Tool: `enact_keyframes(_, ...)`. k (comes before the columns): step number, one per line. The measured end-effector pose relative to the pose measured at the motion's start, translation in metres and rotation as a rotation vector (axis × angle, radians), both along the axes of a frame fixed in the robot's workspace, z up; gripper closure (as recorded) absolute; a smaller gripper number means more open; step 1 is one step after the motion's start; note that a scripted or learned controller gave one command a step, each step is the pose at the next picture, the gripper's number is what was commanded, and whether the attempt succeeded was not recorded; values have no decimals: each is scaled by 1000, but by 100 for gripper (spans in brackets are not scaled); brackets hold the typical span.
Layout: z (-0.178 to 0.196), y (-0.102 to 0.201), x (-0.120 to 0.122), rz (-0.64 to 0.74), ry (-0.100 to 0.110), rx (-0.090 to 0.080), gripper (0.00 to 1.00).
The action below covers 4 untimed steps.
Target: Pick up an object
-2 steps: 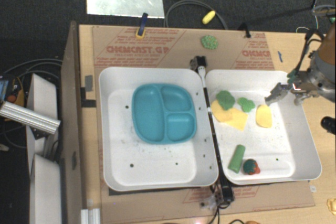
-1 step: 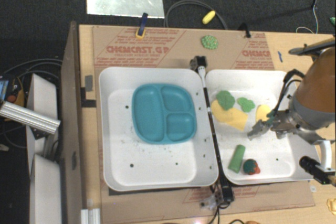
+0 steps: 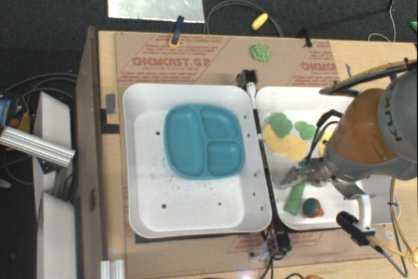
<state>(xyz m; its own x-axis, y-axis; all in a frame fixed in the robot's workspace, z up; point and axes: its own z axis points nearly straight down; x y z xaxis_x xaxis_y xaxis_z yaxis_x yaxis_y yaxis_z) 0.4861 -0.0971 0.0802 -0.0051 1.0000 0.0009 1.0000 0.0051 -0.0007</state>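
Gripper (image 3: 295, 174) low in the right bin (image 3: 307, 96), over the toy pile, nothing visibly held.

Landmark is the right bin: green stick (image 3: 295, 197) lies near its front-left corner, a red-and-green strawberry-like piece (image 3: 313, 208) just beside it, yellow banana shape (image 3: 285, 142) and two green lumps (image 3: 280, 123) toward the back-left. Gripper tips sit just above the stick's upper end; fingers look slightly apart, but the view is too blurry to tell. Left of that bin, the left bin (image 3: 140, 206) holds a teal divided plate (image 3: 203, 141). A green knobbly toy (image 3: 260, 52) lies behind, on the cardboard.
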Motion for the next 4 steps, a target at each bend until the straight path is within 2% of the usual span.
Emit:
enact_keyframes(1,94,-29,159,4,-22,-7,0)
enact_keyframes(2,1,-11,109,-4,1,1,0)
enact_keyframes(3,15,-12,112,-2,-5,-1,100)
enact_keyframes(4,29,-83,77,-7,-2,-1,100)
